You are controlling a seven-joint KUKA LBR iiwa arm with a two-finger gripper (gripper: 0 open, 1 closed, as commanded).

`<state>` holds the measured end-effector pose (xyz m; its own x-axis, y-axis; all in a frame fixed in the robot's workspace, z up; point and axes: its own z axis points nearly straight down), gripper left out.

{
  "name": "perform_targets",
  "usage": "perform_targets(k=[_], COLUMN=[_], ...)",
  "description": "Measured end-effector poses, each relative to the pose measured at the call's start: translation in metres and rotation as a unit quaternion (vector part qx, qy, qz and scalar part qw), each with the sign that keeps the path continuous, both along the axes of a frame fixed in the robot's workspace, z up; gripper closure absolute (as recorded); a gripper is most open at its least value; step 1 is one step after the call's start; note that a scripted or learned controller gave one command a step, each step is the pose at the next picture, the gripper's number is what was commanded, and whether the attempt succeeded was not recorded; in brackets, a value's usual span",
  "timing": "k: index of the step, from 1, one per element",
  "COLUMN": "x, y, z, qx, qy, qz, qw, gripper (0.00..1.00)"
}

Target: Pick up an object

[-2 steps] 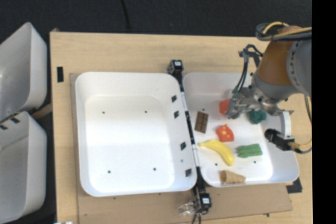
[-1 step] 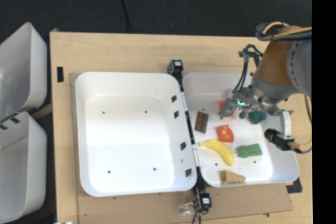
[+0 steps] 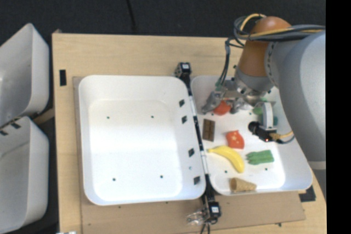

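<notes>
A bulky grey arm (image 3: 299,85) wearing an orange band (image 3: 258,55) above the wrist, black and yellow cables looping beside it, ending in a grey metal gripper (image 3: 222,101).

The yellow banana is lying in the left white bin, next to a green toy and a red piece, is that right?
Not quite. The camera view shows the yellow banana lying in the right white bin, not the left white bin. The rest holds: the green toy sits just beside it and the red piece lies just above it in the picture.
</notes>
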<state>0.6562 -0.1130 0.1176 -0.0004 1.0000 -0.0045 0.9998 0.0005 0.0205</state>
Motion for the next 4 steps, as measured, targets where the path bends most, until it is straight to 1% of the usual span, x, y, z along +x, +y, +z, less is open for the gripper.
perform_targets(k=[1,2,3,4], x=[0.003,0.021,0.008,-0.013], y=[-0.001,0.01,0.022,0.09], z=[0.013,0.003,0.022,0.089], qx=[-0.0018,0.002,0.0008,0.0016], qy=[-0.004,0.007,0.008,0.005], qz=[0.002,0.002,0.0,0.003], qw=[1.0,1.0,1.0,1.0], gripper=[1.0,1.0,1.0,1.0])
